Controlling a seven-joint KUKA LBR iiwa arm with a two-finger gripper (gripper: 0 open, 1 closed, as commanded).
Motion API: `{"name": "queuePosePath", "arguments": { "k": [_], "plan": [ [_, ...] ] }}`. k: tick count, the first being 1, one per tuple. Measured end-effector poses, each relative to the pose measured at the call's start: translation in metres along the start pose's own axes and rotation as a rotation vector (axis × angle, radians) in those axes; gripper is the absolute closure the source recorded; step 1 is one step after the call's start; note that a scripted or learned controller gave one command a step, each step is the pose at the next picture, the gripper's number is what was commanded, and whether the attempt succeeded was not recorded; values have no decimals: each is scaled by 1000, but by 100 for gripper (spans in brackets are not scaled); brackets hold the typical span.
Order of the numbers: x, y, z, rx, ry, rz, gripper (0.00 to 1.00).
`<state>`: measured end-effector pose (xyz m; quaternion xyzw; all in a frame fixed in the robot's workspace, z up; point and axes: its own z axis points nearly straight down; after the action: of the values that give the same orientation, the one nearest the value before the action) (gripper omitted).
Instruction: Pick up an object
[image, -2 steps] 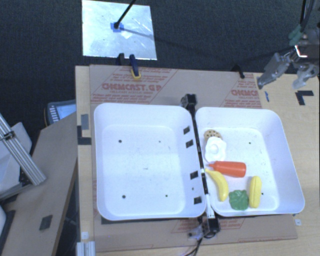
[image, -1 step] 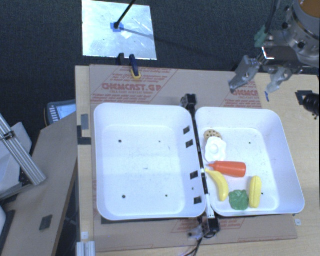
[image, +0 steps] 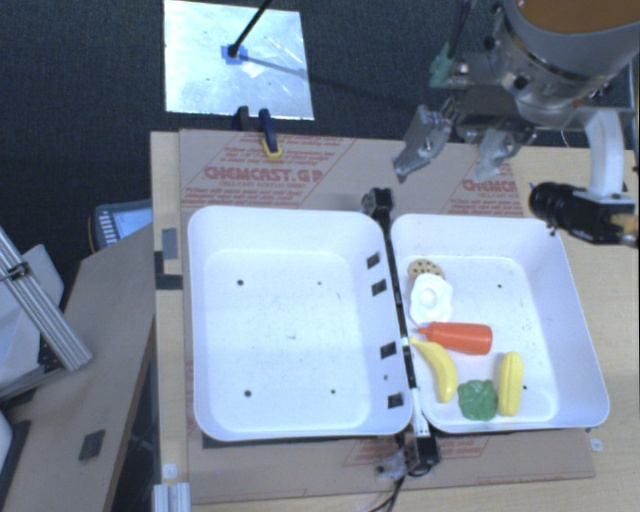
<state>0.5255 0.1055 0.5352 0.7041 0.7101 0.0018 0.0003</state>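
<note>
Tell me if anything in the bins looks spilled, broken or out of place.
Nothing stands out. The cookie, egg, carrot, banana, broccoli and corn lie bunched in the right bin, all intact.

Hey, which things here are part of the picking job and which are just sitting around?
For the job: tool, open, above the bins; cookie, fried egg, carrot, two bananas, green vegetable.

Lying about: left bin, foil sheet, yellow clamp.
</note>
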Motion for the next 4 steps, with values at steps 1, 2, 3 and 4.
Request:
{"name": "queuePosePath", "arguments": {
  "k": [1,2,3,4],
  "plan": [
    [-3,1,-11,-2,0,2,100],
    [21,-23,154,16,-4,2,100],
    [49,-39,84,-1,0,3,100],
    [43,-39,18,-2,0,3,100]
  ]
}}
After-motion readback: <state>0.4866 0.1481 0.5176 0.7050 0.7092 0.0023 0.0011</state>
